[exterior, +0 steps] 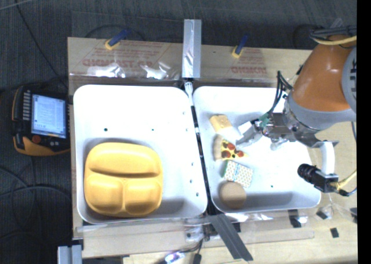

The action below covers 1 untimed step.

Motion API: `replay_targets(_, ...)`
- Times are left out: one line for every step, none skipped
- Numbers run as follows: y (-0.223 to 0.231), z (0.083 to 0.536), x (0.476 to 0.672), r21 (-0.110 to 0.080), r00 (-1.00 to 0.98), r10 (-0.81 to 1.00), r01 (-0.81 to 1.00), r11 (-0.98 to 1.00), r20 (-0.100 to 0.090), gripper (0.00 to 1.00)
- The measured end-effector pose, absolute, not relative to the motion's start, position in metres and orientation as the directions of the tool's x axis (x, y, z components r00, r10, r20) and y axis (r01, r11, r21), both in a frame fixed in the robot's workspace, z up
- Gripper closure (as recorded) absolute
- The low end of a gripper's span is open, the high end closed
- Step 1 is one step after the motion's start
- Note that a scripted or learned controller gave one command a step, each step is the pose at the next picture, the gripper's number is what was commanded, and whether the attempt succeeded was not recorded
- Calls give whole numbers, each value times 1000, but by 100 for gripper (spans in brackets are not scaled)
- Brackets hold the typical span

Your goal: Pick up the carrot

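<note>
The carrot [221,154] is taken to be the narrow orange piece with a green end, lying in the right bin [290,190] close to its left wall. This identification is tentative, because the piece is small and partly covered. Its long axis appears to run roughly 12 to 6 o'clock, with the green end toward 6. A toy pizza slice [231,151] touches or overlaps it at 3 o'clock. A green-and-white patterned packet [239,174] lies at 5 o'clock, a brown round item [233,194] at 6 and a pale yellow block [220,122] at 12.

The hand [253,132] hovers over the same bin. The carrot lies near it, at about 8 o'clock. How wide the hand is set cannot be determined, and nothing is visibly held in it.

The left bin [133,100] contains a large yellow bread-shaped loaf [123,177].

Red print on the cardboard [133,55] at the back of the table cannot be read. The lit pendant screen [48,115] at 9 o'clock is also illegible.
</note>
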State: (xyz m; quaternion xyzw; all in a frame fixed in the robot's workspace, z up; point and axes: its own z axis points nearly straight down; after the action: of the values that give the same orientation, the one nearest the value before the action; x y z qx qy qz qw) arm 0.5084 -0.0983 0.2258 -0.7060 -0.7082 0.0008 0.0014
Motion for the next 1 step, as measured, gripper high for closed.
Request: replay_targets(-114,244,500,-2,195,981,981,-195,0,0)
